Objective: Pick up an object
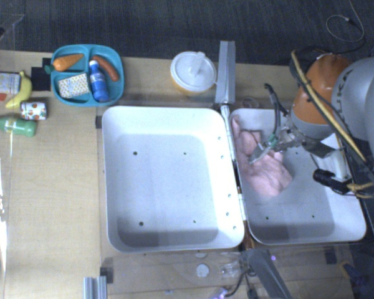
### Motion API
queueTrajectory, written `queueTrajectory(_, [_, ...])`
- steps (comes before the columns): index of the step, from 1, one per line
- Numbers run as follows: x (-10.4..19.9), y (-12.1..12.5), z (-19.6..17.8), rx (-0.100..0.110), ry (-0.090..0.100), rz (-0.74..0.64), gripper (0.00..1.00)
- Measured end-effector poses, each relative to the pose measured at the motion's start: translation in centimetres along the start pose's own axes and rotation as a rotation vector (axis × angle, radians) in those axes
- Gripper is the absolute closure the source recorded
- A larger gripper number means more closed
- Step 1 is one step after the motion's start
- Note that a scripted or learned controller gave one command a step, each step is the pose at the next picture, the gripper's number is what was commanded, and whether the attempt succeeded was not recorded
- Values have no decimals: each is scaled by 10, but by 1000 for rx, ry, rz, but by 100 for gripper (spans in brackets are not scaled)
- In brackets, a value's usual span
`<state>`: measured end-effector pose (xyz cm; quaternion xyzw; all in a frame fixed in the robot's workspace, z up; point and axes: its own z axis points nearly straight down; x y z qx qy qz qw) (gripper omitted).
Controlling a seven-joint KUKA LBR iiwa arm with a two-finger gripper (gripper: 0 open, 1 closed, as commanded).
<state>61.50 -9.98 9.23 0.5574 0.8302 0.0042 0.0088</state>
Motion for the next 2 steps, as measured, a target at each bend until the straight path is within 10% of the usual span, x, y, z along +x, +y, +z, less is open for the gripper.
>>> queueTrajectory(1, [1, 3, -11, -4, 2, -2, 100])
queueTrajectory(2, [41, -1, -93, 15, 7, 200, 100])
